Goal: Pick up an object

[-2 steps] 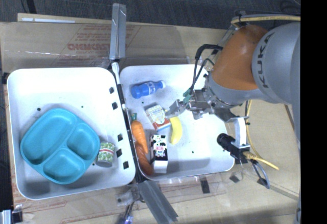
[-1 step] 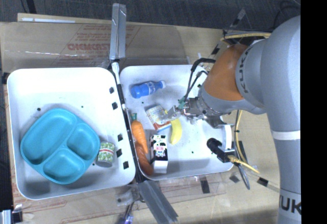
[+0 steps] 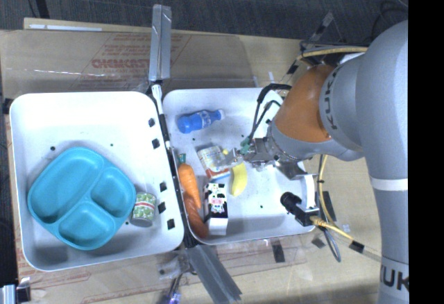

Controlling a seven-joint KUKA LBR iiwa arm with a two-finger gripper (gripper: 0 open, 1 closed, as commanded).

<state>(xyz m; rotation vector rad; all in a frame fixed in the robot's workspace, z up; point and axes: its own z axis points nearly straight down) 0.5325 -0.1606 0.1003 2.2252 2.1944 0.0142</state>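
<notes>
Fingers (image 3: 243, 155) hang just above the yellow banana (image 3: 238, 180), their opening unclear.

I've got two bins side by side. Left bin (image 3: 41, 115): divided tray (image 3: 80, 196), small can (image 3: 144, 208) just right of it. Right bin (image 3: 239, 96): bottle (image 3: 198, 120) at back, carrot (image 3: 192, 198) along the left wall, carton (image 3: 217, 207) beside it, banana (image 3: 238, 180) further right.
</notes>
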